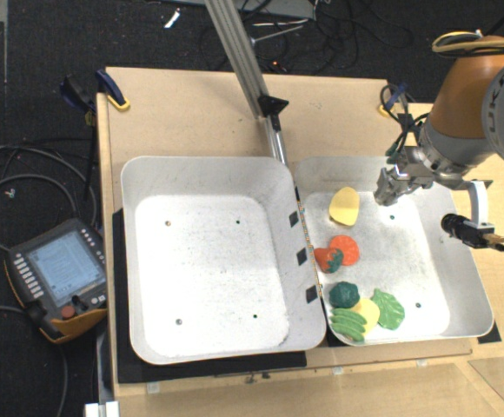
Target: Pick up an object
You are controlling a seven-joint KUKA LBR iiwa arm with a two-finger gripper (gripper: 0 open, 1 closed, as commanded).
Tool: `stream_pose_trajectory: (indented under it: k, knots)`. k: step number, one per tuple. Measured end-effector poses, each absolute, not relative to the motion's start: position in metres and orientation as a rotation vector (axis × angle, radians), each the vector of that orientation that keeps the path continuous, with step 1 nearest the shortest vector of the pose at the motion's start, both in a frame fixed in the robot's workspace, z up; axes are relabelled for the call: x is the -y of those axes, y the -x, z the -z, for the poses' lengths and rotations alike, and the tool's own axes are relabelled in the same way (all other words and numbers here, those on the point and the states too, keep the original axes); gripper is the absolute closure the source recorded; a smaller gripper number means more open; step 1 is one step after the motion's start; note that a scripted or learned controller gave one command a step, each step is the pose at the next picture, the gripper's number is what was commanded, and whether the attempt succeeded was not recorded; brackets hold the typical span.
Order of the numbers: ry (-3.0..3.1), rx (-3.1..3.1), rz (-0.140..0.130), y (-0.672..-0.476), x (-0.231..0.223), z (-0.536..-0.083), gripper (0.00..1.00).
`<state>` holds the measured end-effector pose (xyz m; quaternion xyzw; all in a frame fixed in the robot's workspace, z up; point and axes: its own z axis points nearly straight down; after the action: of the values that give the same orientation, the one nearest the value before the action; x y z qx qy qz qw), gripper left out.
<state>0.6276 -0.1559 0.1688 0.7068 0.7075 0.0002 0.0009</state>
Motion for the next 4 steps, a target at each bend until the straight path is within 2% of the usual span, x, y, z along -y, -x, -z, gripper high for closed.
stream_pose_trajectory:
  k: [1, 3, 4]
  knots:
    - [-2.215, -2.22, -0.005, -0.629, 0.156, -0.219, 1.0]
    - [-2.215, -2.232, 0.0, -0.6, 0.05, -0.224, 1.0]
    - [-2.215, -2.232, 0.0, -0.593, 0.0, -0.217, 1.0]
